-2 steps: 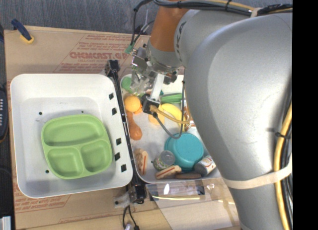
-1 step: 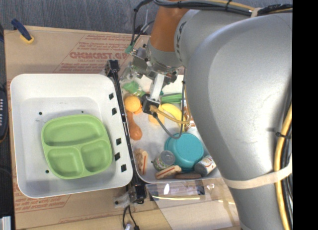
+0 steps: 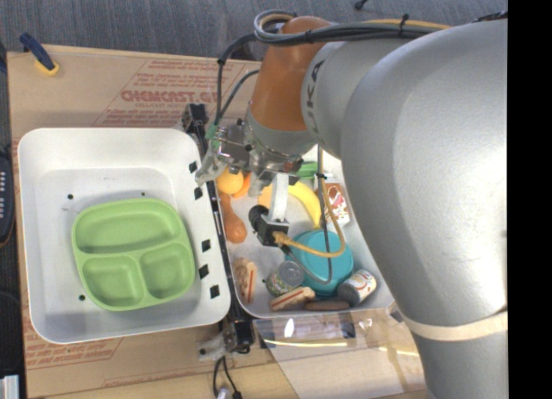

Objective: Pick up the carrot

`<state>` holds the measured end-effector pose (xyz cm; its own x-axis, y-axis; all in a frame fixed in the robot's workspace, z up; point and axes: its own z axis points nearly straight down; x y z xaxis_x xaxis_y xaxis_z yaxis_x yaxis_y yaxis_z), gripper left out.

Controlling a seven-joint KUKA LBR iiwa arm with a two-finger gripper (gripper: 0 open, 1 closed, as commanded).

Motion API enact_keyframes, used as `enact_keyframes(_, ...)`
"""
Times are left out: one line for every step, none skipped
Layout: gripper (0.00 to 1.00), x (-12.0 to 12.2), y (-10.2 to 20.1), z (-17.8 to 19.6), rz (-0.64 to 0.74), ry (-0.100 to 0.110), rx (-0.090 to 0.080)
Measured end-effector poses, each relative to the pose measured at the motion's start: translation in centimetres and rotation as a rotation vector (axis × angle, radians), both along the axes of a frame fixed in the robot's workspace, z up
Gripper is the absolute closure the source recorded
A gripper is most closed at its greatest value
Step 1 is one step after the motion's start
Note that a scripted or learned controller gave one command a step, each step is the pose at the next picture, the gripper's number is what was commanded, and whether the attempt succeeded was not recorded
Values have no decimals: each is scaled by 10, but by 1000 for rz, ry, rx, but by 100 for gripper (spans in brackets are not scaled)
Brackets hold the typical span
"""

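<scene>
We see the grey arm (image 3: pixel 431 156) covering much of the right bin (image 3: pixel 376 270). The left bin (image 3: pixel 43 173) carries a green divided plate (image 3: pixel 134 252). The jaws (image 3: pixel 233 163) hang over the right bin's left side; we cannot tell how wide they stand. The carrot (image 3: pixel 234 221) lies just below them, beside the banana (image 3: pixel 304 201).

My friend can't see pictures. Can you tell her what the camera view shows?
A grey and orange arm reaches over the right bin, its gripper just above a carrot among toy food. The left bin holds a green tray.
</scene>
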<state>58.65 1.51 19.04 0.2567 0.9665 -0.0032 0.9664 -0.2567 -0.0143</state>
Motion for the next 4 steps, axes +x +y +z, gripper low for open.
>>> enact_keyframes(100,0,0,9,8,9,0)
enact_keyframes(100,-58,21,59,-315,-1,-4)
enact_keyframes(100,-90,49,1,-736,4,-8)
enact_keyframes(100,-77,45,151,-971,-11,-6)
